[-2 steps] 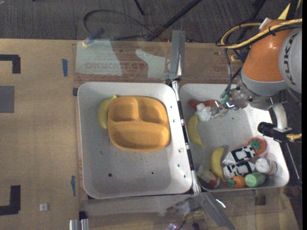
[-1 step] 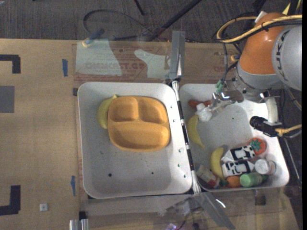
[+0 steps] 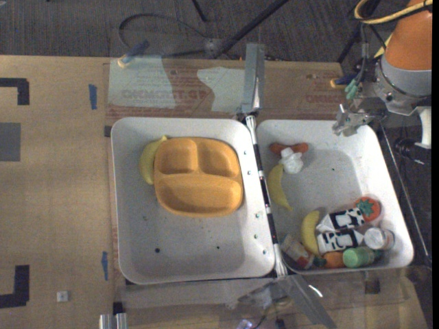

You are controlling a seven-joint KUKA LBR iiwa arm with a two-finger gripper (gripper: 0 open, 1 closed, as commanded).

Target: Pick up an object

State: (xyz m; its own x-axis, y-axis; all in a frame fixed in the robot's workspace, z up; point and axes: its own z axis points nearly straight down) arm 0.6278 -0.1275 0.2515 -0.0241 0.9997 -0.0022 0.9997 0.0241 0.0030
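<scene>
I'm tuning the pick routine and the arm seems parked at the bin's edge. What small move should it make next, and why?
Probably swing the pincer inward over the right bin toward the lone banana by the divider. The pincer hangs above the bin's top right corner with nothing between its tips, and that banana lies apart from the crowded pile at the lower edge, so it looks like the easier target.
</scene>
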